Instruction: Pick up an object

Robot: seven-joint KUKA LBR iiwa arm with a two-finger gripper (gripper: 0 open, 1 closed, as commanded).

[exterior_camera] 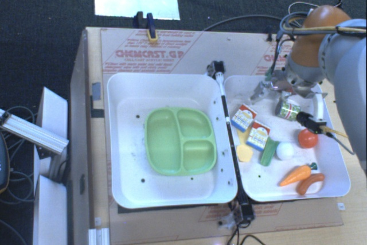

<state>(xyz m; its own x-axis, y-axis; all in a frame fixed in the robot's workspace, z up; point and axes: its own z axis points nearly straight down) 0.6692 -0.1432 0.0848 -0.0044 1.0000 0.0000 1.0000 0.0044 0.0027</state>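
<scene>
On the bench, the right bin (338,183) holds toy food; the gripper (267,88) hovers spread, nothing picked yet.

Glossy white plastic bins (172,198), a matt green plastic tray (180,140), brown paper-covered bench (172,49).

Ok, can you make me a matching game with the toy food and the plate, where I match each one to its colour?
Things:
1. divided plate
2. tomato
3. carrot
4. egg

Colours:
A. white
B. orange
C. light green
D. red

Pairs: 1-C, 2-D, 3-B, 4-A
</scene>
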